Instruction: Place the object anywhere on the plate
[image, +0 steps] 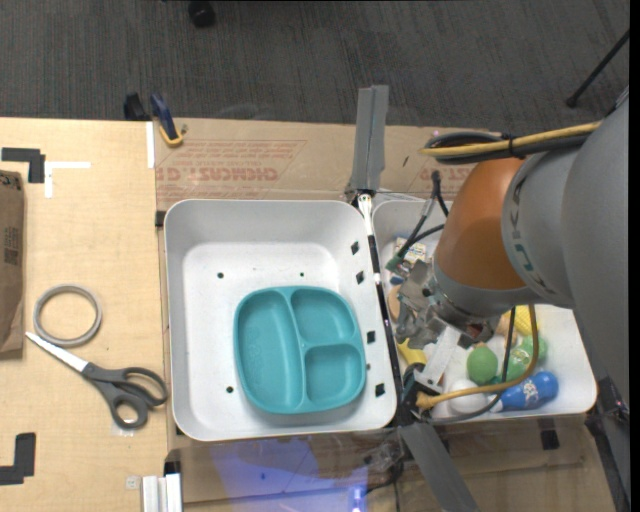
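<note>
Nothing lies yet on the teal plate (300, 348) at lower centre, while my gripper (428, 325) hangs over the toys (505, 365) in the right bin (575, 400), so all work remains.

bench (90, 250): light wood | two white bins side by side, left bin (190, 300), right bin (575, 395) | scissors (105, 380) and tape roll (67, 314) lie left of the bins | cardboard (250, 165) behind

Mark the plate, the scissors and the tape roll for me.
plate (262, 352), camera view, floor of its large left compartment
scissors (130, 393), camera view, grey handle loops
tape roll (42, 305), camera view, left side of the ring
</note>
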